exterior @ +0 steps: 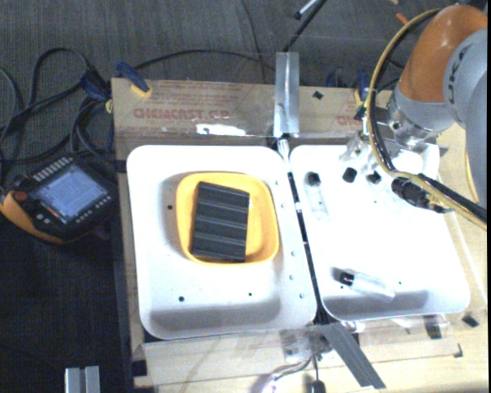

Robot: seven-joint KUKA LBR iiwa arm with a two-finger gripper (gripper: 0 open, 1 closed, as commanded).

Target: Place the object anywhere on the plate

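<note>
Plate: yellow plate [266,219] is sitting in the left bin [147,244], carrying a dark ribbed block [221,220].
Gripper: gripper [362,169] is hovering over the right bin [425,252]; grip state unreadable.
Risk: nudging could be sliding the block off.

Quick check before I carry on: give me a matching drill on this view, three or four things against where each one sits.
Things:
1. black ridged block
2. yellow plate
3. clear tube with black cap
4. gripper

Places:
A. near edge of the right bin
B. lying on the plate
C. over the right bin's far end
D. in the left bin

Pairs: 1-B, 2-D, 3-A, 4-C
</note>
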